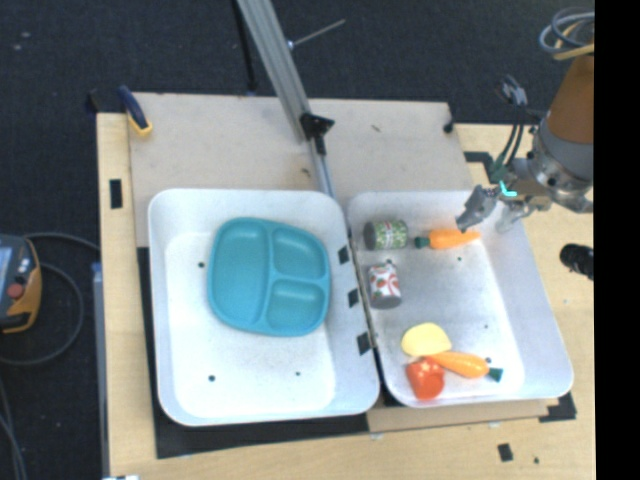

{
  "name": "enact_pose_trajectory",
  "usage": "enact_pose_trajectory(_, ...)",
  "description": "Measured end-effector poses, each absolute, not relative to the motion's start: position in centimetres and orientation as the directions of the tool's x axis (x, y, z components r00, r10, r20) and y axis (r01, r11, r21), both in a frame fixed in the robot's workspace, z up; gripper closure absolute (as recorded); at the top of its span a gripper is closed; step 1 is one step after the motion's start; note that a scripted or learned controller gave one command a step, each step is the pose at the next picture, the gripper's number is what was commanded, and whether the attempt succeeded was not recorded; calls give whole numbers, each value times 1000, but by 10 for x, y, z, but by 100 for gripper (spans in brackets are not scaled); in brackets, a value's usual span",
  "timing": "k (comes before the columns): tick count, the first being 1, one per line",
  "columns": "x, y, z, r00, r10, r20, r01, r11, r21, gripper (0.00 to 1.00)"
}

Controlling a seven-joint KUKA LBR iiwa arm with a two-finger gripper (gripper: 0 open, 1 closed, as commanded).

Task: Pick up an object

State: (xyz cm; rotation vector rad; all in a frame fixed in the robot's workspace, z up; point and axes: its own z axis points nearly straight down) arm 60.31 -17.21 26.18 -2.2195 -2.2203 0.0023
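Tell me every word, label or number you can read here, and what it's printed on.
None can be read.
Green can: has a label, too blurred to read.
Silver can: red marking, too small and blurred to read.
Orange device at the left edge: a red mark, no legible text.

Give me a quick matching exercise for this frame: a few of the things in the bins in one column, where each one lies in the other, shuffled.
Things:
1. blue divided plate
2. green can
3. yellow lemon
4. red pepper

Places:
A. right bin, far left corner
B. left bin
C. right bin, near edge, beside a carrot
D. right bin, just beyond the red pepper

Pairs: 1-B, 2-A, 3-D, 4-C
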Motion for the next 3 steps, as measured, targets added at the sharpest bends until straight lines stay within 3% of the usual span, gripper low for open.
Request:
enact_pose_trajectory(1,604,-172,264,-1,1000,0,1000,1,2,0)
enact_pose_trajectory(3,608,-179,139,1,1000,-1,1000,-1,-4,0)
